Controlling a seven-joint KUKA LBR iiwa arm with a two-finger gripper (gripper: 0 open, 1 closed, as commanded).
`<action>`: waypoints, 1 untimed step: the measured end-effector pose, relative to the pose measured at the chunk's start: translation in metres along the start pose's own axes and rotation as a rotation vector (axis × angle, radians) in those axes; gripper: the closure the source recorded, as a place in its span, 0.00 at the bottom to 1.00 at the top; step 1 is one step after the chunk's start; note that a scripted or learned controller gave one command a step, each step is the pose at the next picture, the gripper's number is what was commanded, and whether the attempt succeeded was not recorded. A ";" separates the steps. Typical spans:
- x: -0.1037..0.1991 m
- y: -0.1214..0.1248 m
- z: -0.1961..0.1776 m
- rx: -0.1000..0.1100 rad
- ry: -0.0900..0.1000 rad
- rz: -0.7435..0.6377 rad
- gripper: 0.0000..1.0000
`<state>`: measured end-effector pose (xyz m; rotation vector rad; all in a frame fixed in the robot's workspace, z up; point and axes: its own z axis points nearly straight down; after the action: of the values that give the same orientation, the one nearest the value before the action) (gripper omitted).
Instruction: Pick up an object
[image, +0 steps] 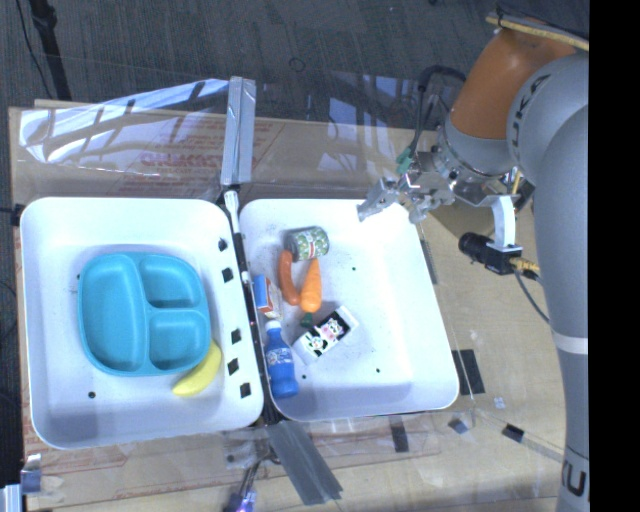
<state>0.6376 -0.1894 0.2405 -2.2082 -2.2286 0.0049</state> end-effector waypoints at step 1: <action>0.091 -0.037 0.150 -0.001 -0.001 -0.045 0.00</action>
<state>0.5992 -0.0981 0.0911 -2.1582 -2.2783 0.0048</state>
